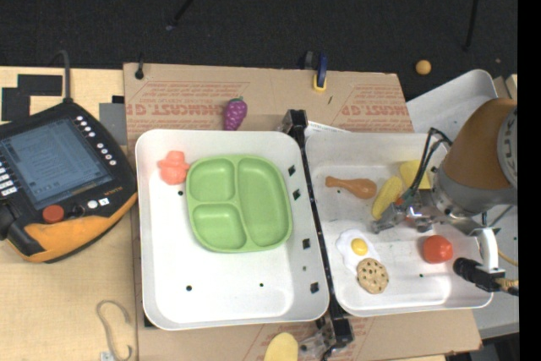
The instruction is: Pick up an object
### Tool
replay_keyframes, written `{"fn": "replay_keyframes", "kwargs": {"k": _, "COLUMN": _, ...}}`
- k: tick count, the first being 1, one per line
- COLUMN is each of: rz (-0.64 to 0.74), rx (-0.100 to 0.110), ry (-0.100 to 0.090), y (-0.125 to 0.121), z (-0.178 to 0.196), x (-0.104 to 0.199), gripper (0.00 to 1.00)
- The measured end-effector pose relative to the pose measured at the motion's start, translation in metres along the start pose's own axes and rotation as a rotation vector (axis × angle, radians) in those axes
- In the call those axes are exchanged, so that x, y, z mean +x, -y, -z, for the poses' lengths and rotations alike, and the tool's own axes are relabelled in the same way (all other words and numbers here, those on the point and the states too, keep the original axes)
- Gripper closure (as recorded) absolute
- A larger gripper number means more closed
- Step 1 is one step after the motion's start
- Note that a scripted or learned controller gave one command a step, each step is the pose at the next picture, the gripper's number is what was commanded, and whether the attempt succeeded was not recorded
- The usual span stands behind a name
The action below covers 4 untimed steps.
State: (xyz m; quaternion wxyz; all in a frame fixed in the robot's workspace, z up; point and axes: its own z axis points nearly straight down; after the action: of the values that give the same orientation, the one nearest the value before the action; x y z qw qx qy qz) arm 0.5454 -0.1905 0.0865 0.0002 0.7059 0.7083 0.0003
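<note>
The grey arm with its orange band is reaching in from three o'clock, its gripper pointing toward nine o'clock.

a single fixed camera looks down at a slant from above the bench, far enough back to take in both shallow white plastic bins side by side. the grey arm with the orange band enters from the right edge; dark floor fills the top.
</note>
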Motion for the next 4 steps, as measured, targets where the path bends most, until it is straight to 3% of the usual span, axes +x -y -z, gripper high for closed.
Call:
{"fn": "replay_keyframes", "kwargs": {"k": 1, "rz": -0.005, "rx": 0.003, "ry": -0.002, "y": 0.001, "z": 0.011, "x": -0.001, "gripper": 1.00}}
{"fn": "replay_keyframes", "kwargs": {"k": 3, "rz": -0.003, "rx": -0.002, "ry": 0.000, "y": -0.005, "z": 0.125, "x": 0.006, "gripper": 1.00}}
{"fn": "replay_keyframes", "kwargs": {"k": 4, "rz": -0.004, "rx": 0.001, "ry": 0.000, "y": -0.005, "z": 0.142, "x": 0.005, "gripper": 1.00}}
